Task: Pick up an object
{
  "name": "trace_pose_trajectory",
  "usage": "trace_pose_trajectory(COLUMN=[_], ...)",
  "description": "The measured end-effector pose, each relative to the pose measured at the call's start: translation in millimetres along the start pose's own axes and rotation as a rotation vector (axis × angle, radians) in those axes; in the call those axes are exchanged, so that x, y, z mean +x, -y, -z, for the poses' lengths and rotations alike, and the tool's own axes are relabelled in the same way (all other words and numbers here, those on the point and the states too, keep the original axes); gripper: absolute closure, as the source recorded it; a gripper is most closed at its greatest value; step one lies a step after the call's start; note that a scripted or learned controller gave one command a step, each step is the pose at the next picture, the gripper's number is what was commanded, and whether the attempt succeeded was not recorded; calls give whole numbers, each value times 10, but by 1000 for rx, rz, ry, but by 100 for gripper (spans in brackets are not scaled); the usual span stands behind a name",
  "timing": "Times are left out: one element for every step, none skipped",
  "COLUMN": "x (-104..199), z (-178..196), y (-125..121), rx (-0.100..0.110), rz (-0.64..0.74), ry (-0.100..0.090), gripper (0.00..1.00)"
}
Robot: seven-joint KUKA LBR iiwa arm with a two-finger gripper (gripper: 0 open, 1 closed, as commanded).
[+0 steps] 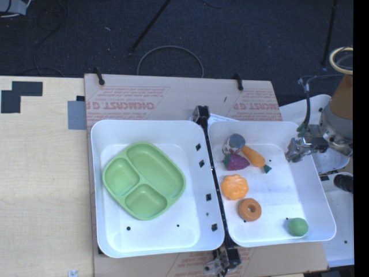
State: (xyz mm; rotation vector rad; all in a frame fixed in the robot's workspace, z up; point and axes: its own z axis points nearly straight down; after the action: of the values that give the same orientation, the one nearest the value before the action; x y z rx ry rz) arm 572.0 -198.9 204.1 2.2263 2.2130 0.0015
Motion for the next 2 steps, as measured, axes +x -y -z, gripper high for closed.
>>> trace_pose_trajectory(x=[-8, 591], z=[420, 319], y=[-7, 61], rx=[0, 7], rz=[8, 10], ry=[0, -4], gripper=[100, 100])
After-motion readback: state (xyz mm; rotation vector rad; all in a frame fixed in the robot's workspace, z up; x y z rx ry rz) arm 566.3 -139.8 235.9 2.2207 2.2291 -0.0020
